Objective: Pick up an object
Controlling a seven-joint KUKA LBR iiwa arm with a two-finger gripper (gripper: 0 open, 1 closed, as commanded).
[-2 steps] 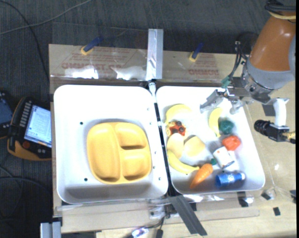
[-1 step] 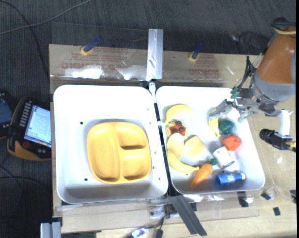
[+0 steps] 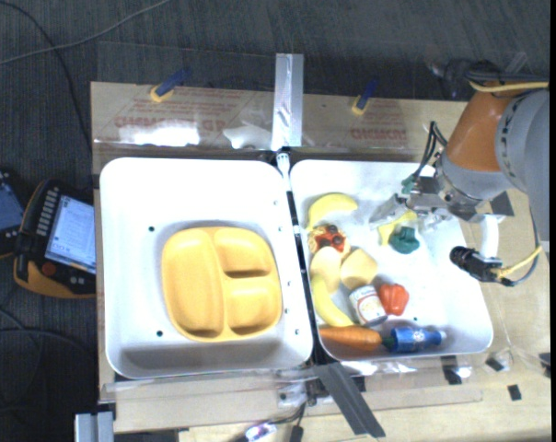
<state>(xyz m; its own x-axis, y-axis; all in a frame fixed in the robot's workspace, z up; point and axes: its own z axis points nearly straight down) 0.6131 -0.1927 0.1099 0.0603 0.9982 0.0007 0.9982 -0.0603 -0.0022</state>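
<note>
Arm: the grey arm with its orange band (image 3: 473, 134) is reaching in from the right and is hanging over the upper right part of the right bin (image 3: 462, 316).
Jaws: the gripper (image 3: 409, 212) is pointing down and leftward, with its tip just above the small green object (image 3: 405, 239); whether the jaws are standing apart or together cannot be told, since the metal parts are blurring into the white floor of the bin.
Green object: it is lying on the bin floor in the upper middle of the right bin, just below the gripper, with a bit of yellow showing beside it on the left; whether the two are touching cannot be told.
Other things in the right bin: a pale yellow rounded piece (image 3: 330, 208) is lying near the top left corner; a small red and dark toy (image 3: 329, 238) is sitting just below it; a banana (image 3: 326, 288) is running down along the left wall; a pale block (image 3: 359, 267) is lying beside the banana; a small jar (image 3: 365, 304) and a red pepper (image 3: 394, 296) are sitting side by side; a carrot (image 3: 350, 338) and a blue bottle (image 3: 413, 338) are lying end to end along the bottom wall.
Left bin: the left bin (image 3: 131, 201) is holding a yellow divided tray (image 3: 221, 281) in its middle.
Bench: the bench (image 3: 204, 109) is carrying both bins side by side.
</note>
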